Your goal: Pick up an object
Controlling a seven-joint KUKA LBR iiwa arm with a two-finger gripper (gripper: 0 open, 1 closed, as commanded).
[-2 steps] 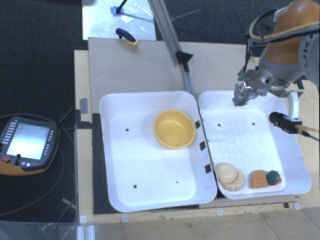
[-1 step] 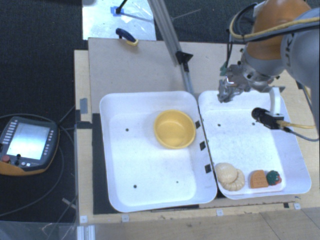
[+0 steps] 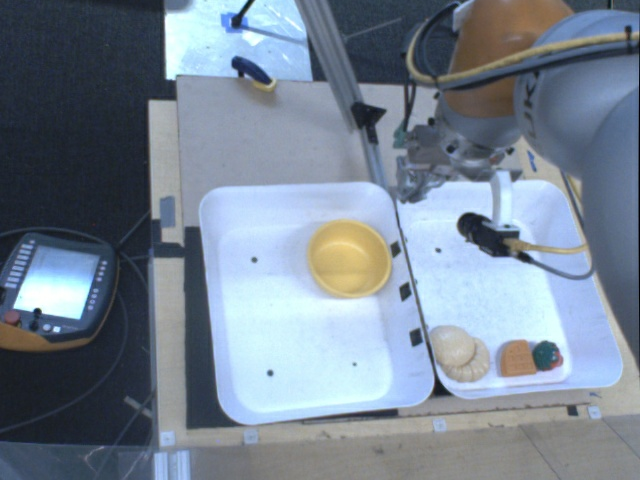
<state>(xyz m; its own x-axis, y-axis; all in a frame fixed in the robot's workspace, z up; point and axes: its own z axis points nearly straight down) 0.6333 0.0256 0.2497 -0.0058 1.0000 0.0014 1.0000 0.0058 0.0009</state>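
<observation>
Over the counter (image 3: 260,128) the grey arm (image 3: 590,98) reached in from the right, and its jaws (image 3: 412,183) hung above the far left corner of the right bin (image 3: 560,218), close to the edge where the two bins met. Whether the jaws were released or clenched I could not tell, because the wrist covered them; nothing could be seen between them.

The left bin (image 3: 240,298) carried one yellow bowl (image 3: 349,257) near its far right part. Near the front of the right bin lay a pale round shell-like toy (image 3: 459,352), and just to its right an orange block (image 3: 517,358) touching a small green and red piece (image 3: 547,354).

All these things rested on the bin floors, well apart from the jaws. So I judged the task as hardly begun: an object was not yet chosen, reached or lifted.
</observation>
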